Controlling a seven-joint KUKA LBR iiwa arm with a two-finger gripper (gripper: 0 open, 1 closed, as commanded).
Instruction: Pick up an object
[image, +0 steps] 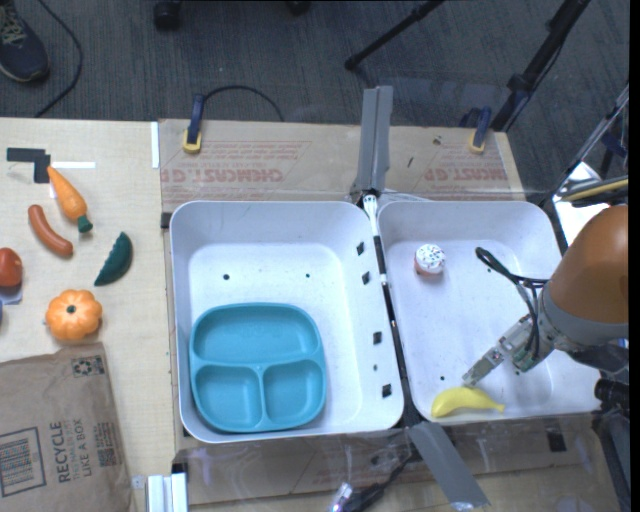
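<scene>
A blue divided plate (258, 366) is sitting in the left bin (190, 300). In the right bin (470, 225), a frosted cupcake (430, 259) is lying near the back and a yellow banana (466, 402) at the front wall. The claw (480, 368) is hovering just above the banana; whether it is apart or together I cannot tell. It should be centring over the banana's middle before closing.

Right white bin (520, 225): yellow plastic banana (466, 402) near front wall; small white sprinkled cupcake (430, 259) toward back. Gripper (478, 370) low, tip just above banana, arm entering from right. Left white bin (270, 225): teal three-compartment plastic tray (258, 366). Toy foods on wooden bench (120, 200), left.
</scene>
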